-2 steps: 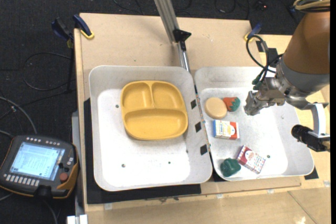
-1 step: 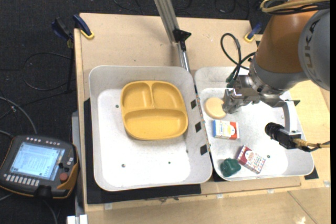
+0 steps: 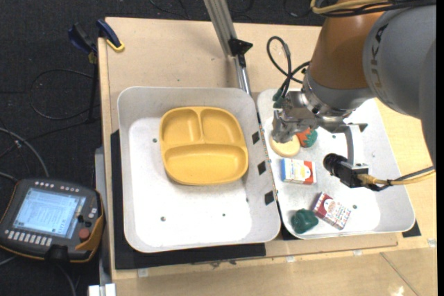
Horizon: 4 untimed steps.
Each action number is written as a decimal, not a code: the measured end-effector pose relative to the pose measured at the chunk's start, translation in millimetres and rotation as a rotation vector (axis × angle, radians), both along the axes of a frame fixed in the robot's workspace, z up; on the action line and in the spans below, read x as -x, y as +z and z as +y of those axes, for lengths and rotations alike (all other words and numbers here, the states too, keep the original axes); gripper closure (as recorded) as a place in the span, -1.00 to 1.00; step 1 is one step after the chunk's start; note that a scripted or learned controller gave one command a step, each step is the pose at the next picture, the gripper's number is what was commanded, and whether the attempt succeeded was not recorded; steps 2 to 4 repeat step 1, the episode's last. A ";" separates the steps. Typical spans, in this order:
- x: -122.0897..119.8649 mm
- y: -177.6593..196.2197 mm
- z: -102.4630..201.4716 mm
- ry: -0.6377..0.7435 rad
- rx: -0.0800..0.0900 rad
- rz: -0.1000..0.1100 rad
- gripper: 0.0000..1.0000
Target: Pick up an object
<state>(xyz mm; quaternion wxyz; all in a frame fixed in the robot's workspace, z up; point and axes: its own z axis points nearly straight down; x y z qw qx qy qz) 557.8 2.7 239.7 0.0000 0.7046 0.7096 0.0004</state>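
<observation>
Looking down on the table (image 3: 173, 55), you've got two white bins side by side; the left bin (image 3: 142, 218) fills the middle of the frame, the right bin (image 3: 388, 208) sits at centre right. Your arm reaches in from the right, its orange band high in the upper right of the frame, and the gripper (image 3: 287, 129) hangs low over the upper left corner of the right bin, close to the seam between the two bins.

Directly under it lies a pale round piece (image 3: 283, 147), touching or all but touching the gripper's lower end; from this angle you can't tell whether the gripper is open or closed, nor whether it has that piece at all. Just to the right of the pale piece is a small orange-and-green item (image 3: 308, 138), tucked against the gripper's side.

Below them, towards the middle of the right bin, lies a little white-and-red carton (image 3: 297, 170); further down, near the bin's lower edge, a dark green lump (image 3: 303, 220) and a red printed packet (image 3: 331, 210) lie just beside each other.

Over in the left bin, a yellow divided plate (image 3: 203, 147) sits flat in the upper half, three compartments showing. A teach pendant (image 3: 48, 215) lies off the table at lower left; a blue-and-yellow clamp (image 3: 97, 36) grips the table's upper left corner.
</observation>
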 end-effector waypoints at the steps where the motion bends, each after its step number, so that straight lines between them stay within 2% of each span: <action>1: -17.3 -8.3 57.8 0.001 -0.001 0.000 1.00; 4: -17.3 -8.3 57.8 0.001 -0.001 0.000 1.00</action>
